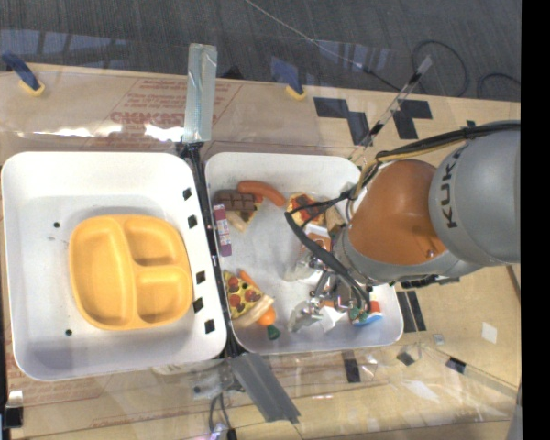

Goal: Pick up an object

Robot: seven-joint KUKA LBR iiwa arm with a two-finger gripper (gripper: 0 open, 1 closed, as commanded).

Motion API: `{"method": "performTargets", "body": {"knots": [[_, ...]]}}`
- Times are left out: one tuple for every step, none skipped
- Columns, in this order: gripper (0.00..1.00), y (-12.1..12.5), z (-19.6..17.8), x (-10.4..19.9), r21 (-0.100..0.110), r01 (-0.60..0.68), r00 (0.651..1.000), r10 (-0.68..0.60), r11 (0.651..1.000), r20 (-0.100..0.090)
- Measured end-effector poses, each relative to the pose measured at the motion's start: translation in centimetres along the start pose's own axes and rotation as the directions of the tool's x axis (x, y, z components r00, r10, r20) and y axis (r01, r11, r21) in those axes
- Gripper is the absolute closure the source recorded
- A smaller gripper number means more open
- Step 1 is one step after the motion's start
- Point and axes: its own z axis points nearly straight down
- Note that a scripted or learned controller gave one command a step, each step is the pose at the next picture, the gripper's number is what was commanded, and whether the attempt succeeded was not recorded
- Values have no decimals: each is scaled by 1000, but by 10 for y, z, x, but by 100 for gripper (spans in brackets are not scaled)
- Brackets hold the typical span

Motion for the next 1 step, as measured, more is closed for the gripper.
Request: {"method": "performTargets", "body": {"knots": [[0, 6, 0, -52, 0, -85, 996, 85, 996, 0]]}}
